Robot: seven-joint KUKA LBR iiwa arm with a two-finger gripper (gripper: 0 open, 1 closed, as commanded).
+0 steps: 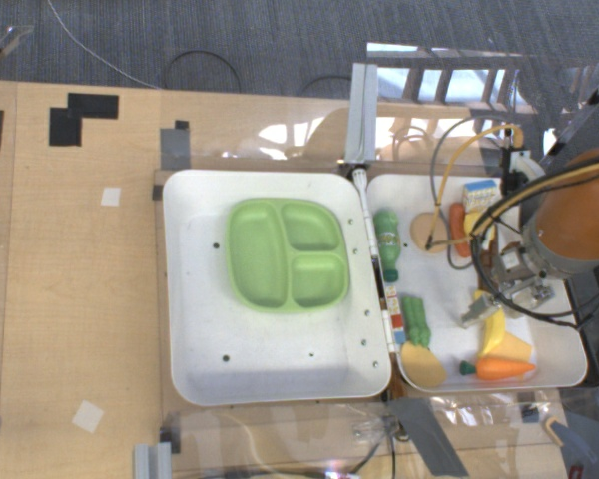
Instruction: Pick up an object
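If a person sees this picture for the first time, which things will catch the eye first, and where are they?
The light green divided plate stands out first, lying alone in the middle of the left white bin. Next comes the right white bin, crowded with small toy foods: a green bottle by its left wall and an orange carrot near its front edge. The grey arm with its orange band reaches over that bin from the right, its claw low above the items.

Left bin (195,367): open margins around green plate (288,254); right bin (569,362) crowded.

A robotics lab: plywood bench (70,297) with black markers (80,116), two white bins (200,367), and loose cables (449,168).
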